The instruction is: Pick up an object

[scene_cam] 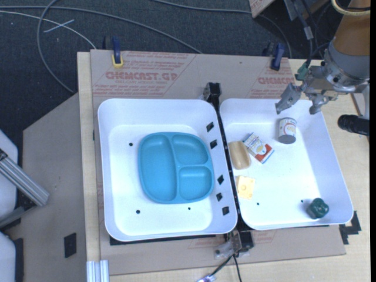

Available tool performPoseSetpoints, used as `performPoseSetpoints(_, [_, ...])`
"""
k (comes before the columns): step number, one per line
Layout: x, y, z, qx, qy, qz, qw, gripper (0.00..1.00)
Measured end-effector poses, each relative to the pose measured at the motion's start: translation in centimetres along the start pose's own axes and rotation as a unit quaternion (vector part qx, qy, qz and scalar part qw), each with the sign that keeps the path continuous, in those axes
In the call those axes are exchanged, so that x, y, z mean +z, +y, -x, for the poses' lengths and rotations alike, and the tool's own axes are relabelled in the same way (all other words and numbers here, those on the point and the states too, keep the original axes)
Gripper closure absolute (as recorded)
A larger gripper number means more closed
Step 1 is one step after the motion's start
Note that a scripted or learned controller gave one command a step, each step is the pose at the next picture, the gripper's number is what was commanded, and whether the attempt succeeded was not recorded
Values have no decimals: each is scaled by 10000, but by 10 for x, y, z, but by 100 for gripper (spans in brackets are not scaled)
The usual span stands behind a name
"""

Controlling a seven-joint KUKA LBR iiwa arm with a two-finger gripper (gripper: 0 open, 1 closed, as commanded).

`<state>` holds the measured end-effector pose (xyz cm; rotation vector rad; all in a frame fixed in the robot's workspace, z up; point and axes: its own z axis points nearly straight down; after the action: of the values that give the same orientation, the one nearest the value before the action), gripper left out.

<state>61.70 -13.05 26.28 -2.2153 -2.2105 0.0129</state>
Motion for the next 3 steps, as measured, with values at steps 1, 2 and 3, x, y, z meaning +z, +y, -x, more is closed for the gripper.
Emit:
performPoseSetpoints(1, [-8, 2, 0, -13, -10, 67, 10000, 0])
performPoseSetpoints(2, [36, 5, -6, -16, -8, 50, 10000, 0])
performPoseSetpoints(3, [79, 1, -7, -11, -6, 41, 10000, 0])
